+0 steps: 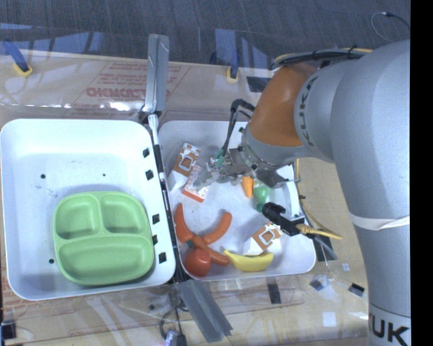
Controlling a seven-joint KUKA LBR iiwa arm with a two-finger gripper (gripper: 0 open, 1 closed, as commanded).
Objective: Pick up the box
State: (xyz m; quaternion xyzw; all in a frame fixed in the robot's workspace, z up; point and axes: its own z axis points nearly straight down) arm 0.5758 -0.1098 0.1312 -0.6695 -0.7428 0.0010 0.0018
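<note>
Camera view: your tool (pixel 226 166), grip state unreadable, hovers in the right bin (pixel 303 265) beside the orange-and-white box (pixel 188 161); crowding toys, including a carrot (pixel 247 186), risk a wrong grab.

Single fixed overhead view, slanting down onto both bins (pixel 14 193).

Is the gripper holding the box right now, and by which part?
Cannot tell. The gripper sits low in the right bin beside a box; no hold shows.
</note>
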